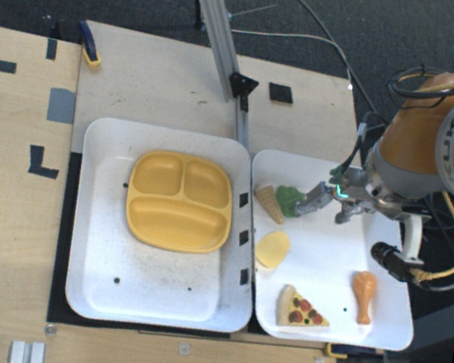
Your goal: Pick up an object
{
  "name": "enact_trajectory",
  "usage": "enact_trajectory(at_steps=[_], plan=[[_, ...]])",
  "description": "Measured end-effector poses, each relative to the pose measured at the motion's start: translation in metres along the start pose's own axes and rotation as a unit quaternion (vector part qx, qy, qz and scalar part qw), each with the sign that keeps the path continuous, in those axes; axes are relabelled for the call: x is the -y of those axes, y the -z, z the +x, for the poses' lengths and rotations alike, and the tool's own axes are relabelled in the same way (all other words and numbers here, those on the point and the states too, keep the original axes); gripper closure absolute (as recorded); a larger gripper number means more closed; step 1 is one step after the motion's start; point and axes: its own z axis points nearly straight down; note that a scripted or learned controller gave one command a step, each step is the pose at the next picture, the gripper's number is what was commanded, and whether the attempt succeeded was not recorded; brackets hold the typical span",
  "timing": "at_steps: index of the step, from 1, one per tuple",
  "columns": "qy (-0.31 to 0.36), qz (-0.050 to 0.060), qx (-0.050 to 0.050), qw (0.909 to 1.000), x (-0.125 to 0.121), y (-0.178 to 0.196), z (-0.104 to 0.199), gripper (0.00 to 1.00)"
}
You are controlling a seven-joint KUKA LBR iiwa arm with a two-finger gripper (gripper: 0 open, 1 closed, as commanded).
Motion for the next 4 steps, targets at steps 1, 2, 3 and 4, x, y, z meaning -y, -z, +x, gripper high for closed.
enact_trajectory(at_steps=[1, 2, 3, 4], plan=[[0.000, -0.001, 0.000, 1.0000, 0.000, 0.001, 0.000, 0.00], [0.000, 0.001, 0.001, 1.0000, 0.002, -0.050, 0.010, 0.00], [-0.001, -0.003, 0.002, 1.0000, 0.001, -0.101, 0.010, 0.00], [0.000, -0.005, 0.002, 1.0000, -0.001, -0.087, 0.011, 1.00]])
